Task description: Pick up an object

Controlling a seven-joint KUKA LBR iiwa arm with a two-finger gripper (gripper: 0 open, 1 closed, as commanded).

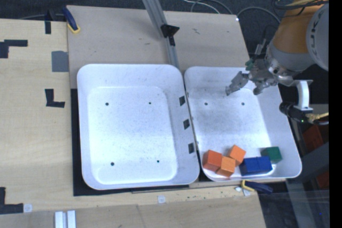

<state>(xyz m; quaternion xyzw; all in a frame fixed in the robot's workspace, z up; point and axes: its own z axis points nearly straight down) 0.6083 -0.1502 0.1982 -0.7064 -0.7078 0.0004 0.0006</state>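
Several small blocks lie along the near edge of the right bin: an orange block, two more orange ones, a blue block and a green block. My gripper hangs over the far part of the right bin, well away from the blocks. Its two fingers are spread apart with nothing between them.
The left bin sits beside the right one. A slanted metal pole rises from behind the bins. Cables lie on the bench at the back right, and black tape marks are on the bench at the left.
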